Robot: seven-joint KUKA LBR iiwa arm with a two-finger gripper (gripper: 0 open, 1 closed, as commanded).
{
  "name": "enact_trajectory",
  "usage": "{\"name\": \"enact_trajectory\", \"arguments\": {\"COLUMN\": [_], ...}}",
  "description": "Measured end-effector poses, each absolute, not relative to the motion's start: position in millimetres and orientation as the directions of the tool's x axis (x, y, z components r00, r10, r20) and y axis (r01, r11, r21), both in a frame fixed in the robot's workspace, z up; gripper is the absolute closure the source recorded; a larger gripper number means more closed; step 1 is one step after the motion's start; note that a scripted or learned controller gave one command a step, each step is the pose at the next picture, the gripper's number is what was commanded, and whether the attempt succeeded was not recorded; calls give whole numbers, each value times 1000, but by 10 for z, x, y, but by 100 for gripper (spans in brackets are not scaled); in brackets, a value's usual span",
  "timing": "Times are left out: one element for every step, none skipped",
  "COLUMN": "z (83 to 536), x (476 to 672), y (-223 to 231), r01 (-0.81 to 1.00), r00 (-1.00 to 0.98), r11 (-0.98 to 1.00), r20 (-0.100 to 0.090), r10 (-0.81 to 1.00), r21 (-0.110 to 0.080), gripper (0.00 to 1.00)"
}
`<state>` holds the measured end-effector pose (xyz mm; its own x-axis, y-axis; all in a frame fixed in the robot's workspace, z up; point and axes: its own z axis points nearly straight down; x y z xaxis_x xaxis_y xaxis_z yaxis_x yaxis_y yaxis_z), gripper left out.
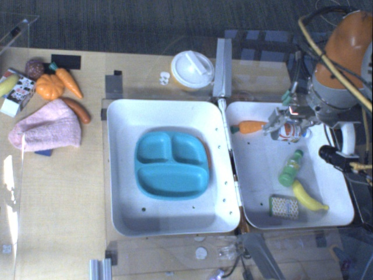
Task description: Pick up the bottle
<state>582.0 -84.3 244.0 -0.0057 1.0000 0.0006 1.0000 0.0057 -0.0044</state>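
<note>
the metal two-finger pincer on the grey arm with its orange band hangs over the upper part of the right shallow white bin; whether it is apart or together cannot be told, and nothing is seen clamped in it

the small green plastic bottle lies tilted on the floor of that same bin, below the pincer and slightly to its right, apart from it. just below the bottle and nearly touching its lower end lies a yellow banana, and left of the banana, well below the pincer, sits a small speckled rectangular sponge. just left of the pincer, close beside it, lies an orange carrot with a green tip. a small red and white object sits right under the pincer, partly hidden, too covered to name

far to the pincer's left, the left white bin holds a blue divided plastic tray. up and to the left of the pincer, on the wooden worktop, stands a round white lidded container. at the far left edge of the worktop lie a folded pink cloth, a small orange pumpkin and another orange carrot
</note>
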Motion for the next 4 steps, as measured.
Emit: {"name": "enact_trajectory", "arguments": {"z": [1735,911,881,852], "x": [5590,6440,5714,6622], "y": [-1519,-1797,-1867,-1906], "r01": [989,984,995,997], "r00": [-145,-176,-100,-72], "r11": [145,176,100,72], "r20": [2,1,-2,7], "r10": [989,984,995,997], "r21": [-4,1,9,-38], "gripper": [0,0,0,0]}}
